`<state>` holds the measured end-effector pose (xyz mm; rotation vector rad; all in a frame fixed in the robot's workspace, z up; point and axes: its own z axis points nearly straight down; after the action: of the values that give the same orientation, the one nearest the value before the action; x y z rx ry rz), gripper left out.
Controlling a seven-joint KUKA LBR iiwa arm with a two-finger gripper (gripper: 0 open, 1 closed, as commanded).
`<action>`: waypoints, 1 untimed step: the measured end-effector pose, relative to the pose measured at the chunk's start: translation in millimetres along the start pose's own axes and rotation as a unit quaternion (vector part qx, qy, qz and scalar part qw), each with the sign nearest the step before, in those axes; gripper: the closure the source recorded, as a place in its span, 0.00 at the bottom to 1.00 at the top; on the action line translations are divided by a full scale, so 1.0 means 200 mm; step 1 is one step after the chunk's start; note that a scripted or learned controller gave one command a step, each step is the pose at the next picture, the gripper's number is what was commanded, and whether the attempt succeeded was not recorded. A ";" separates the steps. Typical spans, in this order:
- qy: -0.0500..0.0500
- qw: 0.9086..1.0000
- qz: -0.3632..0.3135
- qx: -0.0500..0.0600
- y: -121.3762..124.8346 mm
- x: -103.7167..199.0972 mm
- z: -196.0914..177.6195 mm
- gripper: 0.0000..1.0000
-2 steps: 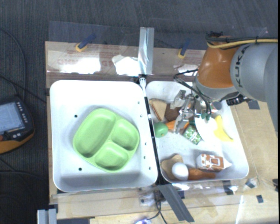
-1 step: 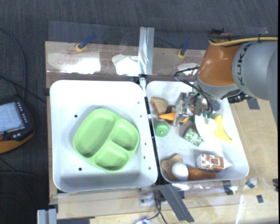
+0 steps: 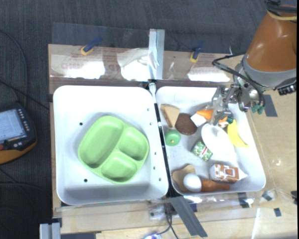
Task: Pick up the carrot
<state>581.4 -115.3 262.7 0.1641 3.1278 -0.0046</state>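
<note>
1. Counter (image 3: 284, 148) of pale wood spreads beneath the gripper (image 3: 220, 114) and carries two white bins.
2. Left bin (image 3: 70, 108), well to the gripper's left, holds a green divided plate (image 3: 114, 148).
3. Right bin (image 3: 254, 173) lies directly under the gripper, crowded with toy food.
4. Gripper hangs low over that bin's upper part; from where I stand I cannot tell whether it has hold of anything.
5. Banana (image 3: 236, 134) lies just to the gripper's right and slightly nearer the camera.
6. Carrot (image 3: 204, 114) sits just beside the gripper, on its left, seemingly touching it.
7. Small green ball (image 3: 172, 138) rests farther left, near the divider.
</note>
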 end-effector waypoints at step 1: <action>0.005 1.000 -0.004 -0.001 -0.05 0.29 0.80 1.00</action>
<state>524.5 -118.8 102.6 0.1518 3.1374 0.0008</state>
